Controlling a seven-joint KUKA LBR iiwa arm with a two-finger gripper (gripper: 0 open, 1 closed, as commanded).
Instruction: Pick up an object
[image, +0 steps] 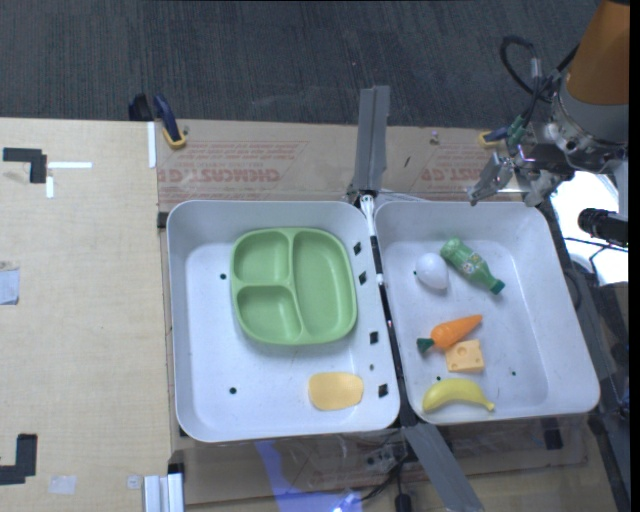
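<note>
Starting at the front edge of the right bin (572, 392): got a toy banana (458, 398) lying flat, well apart from the walls. Looks like light hollow plastic, stiff and a bit slick, so best pinched across the thick middle, not lengthwise. Just behind it, nearly touching, a cheese wedge (465, 356), and right behind that a carrot (455, 330) lying crosswise. Probably light and hard as well. Would go for the carrot's fat orange middle, away from the green stub.

Over in the left bin (200, 390), near the front, a flat yellow disc (335, 391). Looks too thin to grab easily. Behind it, a green divided plate (294, 286), too wide for a pinch except at the rim.

Further back on the right: a white egg (432, 271), round and likely to roll or squirt out, just beside a green bottle (471, 265) lying tilted. Has a label, but too small to read.

Beyond the bins, red print on the cardboard (250, 165), upside down from here, looks like "CHEMICAL GR…", not sure about the rest.

Farthest back, the gripper (503, 178) hanging over the right bin's back rim, well apart from every object, holding nothing. Open or closed, can't tell.
</note>
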